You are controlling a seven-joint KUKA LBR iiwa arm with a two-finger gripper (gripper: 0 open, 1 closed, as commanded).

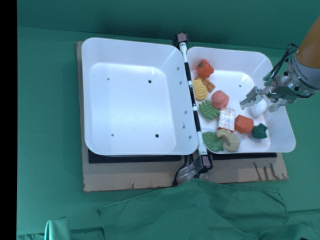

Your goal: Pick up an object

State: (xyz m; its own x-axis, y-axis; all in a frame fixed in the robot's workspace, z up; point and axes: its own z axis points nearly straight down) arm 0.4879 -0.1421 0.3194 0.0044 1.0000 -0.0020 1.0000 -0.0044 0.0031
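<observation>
Two bins: toy food lies in the right bin [280,143].
Pincer [260,102]: fingers apart around a white egg-shaped toy [258,107].
Risk: smooth round egg may squirt out on closing.

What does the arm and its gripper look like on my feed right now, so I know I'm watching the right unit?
The arm comes in from the right: an orange band sits above a grey wrist section. Thin dark cables loop along the wrist's left side. The gripper is grey metal, with blocky, angular finger parts. I can make out no markings or labels at this size.
</observation>
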